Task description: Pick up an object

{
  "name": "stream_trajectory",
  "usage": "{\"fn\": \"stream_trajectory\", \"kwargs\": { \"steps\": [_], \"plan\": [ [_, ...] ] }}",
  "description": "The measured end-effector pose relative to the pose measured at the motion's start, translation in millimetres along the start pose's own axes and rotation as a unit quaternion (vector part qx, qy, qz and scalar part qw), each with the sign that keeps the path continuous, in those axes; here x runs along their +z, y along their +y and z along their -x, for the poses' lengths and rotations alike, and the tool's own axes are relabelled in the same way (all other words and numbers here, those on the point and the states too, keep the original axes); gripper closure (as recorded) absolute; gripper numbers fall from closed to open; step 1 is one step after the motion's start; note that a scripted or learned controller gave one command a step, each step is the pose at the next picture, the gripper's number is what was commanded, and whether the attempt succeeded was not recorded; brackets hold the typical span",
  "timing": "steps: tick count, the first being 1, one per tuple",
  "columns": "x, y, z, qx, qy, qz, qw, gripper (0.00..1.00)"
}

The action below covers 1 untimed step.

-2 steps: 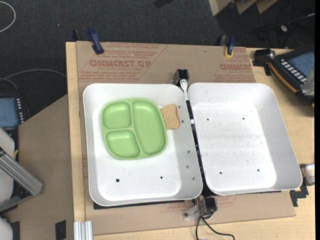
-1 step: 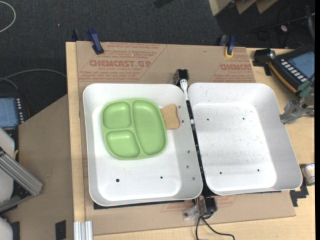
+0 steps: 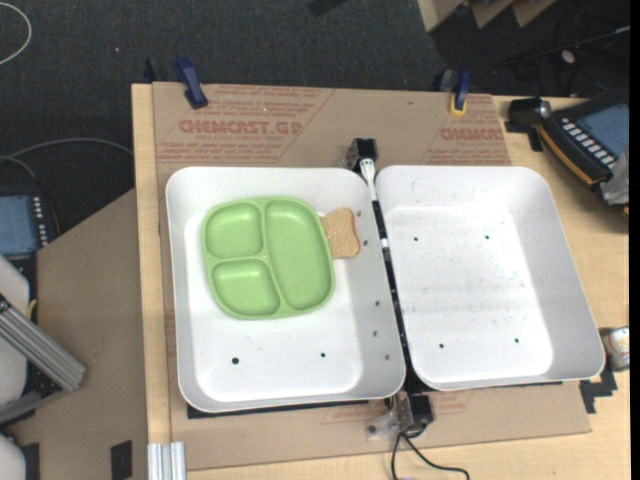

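A green divided plate with three compartments lies in the left white bin, toward its upper half. A small tan piece that looks like toast rests at the plate's right rim, partly on the bin floor. The right white bin sits beside it, showing only small dark specks on its floor.
Both bins rest on a brown cardboard sheet held by blue and yellow clamps at the back edge. A black clip sits at the top of the seam between the bins. A dark device lies at the far right.
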<state>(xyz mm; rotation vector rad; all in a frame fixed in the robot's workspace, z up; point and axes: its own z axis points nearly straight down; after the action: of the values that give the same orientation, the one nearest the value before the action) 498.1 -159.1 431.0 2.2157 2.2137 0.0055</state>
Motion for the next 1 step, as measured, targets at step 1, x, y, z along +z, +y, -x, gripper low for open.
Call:
{"fn": "stream_trajectory", "kwargs": {
  "steps": [1],
  "plan": [
    [58.7, -10.5, -28.5, -0.002, 0.003, -0.007, 1.0, 1.0]
  ]
}}
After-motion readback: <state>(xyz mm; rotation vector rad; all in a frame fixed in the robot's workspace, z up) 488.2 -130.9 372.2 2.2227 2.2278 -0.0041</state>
